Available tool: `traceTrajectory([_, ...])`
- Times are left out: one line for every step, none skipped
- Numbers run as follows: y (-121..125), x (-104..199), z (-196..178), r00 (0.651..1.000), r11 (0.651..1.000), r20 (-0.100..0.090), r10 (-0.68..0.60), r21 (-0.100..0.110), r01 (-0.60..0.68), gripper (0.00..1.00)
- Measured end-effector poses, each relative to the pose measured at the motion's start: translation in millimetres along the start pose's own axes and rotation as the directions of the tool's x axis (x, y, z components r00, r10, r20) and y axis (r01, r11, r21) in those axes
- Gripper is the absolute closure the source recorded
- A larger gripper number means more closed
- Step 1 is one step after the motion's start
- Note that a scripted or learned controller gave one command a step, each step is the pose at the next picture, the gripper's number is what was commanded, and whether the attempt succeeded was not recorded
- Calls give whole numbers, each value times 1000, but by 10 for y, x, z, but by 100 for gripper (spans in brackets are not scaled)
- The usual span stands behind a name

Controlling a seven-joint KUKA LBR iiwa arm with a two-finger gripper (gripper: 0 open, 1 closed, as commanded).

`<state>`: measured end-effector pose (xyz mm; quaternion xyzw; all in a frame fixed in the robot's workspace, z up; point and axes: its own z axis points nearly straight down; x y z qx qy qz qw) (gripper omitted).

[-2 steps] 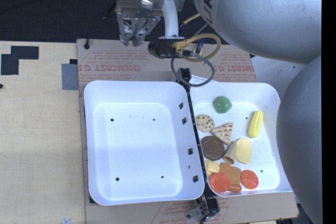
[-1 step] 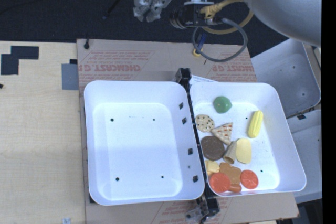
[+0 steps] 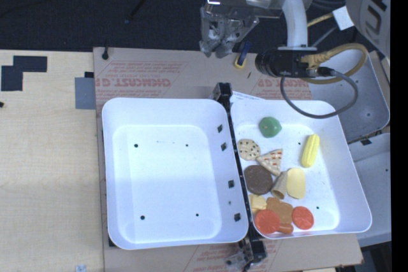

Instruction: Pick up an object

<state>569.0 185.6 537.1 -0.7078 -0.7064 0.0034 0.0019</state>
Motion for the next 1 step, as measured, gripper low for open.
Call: traceTrajectory([506, 583, -23, 1000, 1000, -3, -2, -8, 2, 100])
